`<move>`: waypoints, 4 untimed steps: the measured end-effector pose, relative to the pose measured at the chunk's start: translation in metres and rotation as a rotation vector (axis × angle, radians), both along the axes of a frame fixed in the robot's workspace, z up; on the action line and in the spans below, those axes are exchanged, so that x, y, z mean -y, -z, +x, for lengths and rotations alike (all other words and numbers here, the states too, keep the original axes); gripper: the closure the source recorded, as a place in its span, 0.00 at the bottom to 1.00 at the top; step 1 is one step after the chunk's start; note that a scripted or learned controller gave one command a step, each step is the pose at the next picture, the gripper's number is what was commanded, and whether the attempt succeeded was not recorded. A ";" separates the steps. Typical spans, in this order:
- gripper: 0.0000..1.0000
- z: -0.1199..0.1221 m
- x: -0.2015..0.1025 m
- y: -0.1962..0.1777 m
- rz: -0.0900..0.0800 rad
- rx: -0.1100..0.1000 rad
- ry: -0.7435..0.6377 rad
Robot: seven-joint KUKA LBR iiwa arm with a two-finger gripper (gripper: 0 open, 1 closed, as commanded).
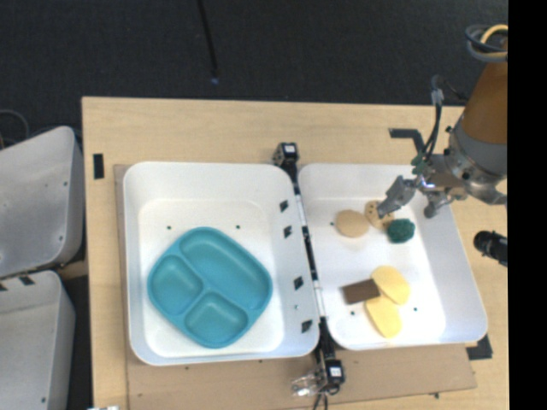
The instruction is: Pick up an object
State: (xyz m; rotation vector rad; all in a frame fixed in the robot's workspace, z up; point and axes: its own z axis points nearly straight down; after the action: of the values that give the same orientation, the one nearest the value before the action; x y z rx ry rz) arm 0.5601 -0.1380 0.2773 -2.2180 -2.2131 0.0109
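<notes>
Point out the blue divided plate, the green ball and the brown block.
blue divided plate [210, 286], camera view, centre ridge.
green ball [399, 230], camera view, its top.
brown block [361, 292], camera view, middle of top face.

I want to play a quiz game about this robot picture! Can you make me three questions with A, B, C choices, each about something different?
1. Where is the blue divided plastic plate?
A. in the left white bin
B. in the right white bin
C. on the wooden bench outside the bins

2. How many flat yellow oval pieces lie in the right bin?
A. none
B. two
C. five

3. How does the small dark green round object stand to the gripper?
A. lifted high above the bins
B. lying on the bin floor just below the gripper
C. resting on the blue plate

Answers:
1. A, the plate sits in the left bin's lower half.
2. B, one lies beside the brown rectangular block and another just under it.
3. B, it rests on the white floor next to the tan round piece.
</notes>
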 end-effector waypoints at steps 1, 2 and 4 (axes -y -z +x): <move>0.00 0.002 0.000 -0.007 -0.002 0.012 -0.004; 0.00 -0.001 -0.009 0.046 -0.002 0.009 0.000; 0.00 0.006 -0.012 0.152 -0.002 0.008 0.004</move>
State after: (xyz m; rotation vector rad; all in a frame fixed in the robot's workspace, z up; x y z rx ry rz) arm 0.5657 -0.1263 0.1250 -2.2282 -2.2135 0.0043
